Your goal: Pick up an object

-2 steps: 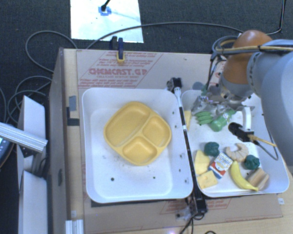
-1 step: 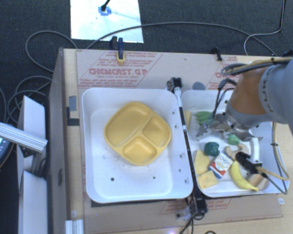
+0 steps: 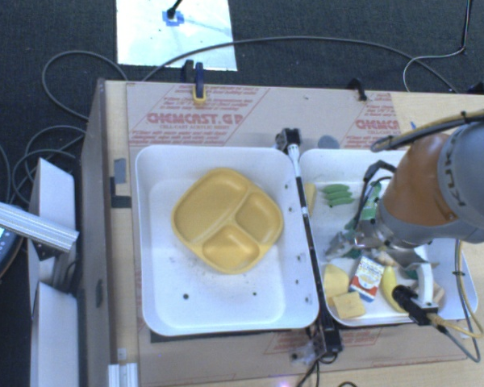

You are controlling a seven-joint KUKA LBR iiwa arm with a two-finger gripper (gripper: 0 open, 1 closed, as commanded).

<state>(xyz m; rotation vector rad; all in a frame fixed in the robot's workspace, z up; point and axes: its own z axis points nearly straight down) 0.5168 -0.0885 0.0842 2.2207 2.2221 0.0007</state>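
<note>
While the hand (image 3: 348,244) hovers, grip unreadable, the bench (image 3: 226,111) reads "CHEMCAST GP".

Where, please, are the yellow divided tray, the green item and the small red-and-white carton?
yellow divided tray (image 3: 227,220), camera view, its central ridge.
green item (image 3: 335,193), camera view, its middle.
small red-and-white carton (image 3: 363,279), camera view, its front face.
</note>
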